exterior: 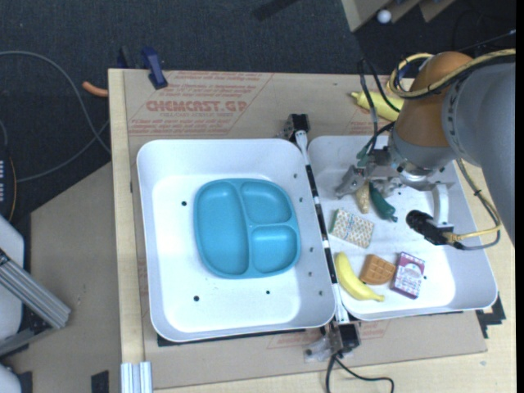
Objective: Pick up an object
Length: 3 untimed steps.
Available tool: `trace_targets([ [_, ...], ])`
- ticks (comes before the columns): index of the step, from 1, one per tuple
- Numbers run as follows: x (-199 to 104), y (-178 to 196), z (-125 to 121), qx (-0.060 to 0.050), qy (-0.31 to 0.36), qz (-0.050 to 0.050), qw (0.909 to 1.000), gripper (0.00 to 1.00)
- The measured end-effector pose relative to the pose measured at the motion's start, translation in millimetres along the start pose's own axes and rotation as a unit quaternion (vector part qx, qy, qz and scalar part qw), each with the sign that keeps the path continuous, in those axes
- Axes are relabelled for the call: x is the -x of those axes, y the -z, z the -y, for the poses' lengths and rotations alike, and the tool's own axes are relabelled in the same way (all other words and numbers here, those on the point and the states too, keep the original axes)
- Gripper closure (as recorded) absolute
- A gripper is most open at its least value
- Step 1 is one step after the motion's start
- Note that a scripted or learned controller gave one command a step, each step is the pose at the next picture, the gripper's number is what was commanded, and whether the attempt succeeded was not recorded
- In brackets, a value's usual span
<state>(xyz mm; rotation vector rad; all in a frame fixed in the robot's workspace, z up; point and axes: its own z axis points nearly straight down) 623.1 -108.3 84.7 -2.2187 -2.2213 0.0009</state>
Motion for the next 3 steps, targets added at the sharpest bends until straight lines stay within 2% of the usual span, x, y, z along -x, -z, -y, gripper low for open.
trace_targets([
  [2,-10.3,0.0,13.9,0.0,-0.001,0.0,1.0,0.0],
  [3,-1.4,0.7,-2.6,0.002,0.0,0.001,1.0,0.0],
])
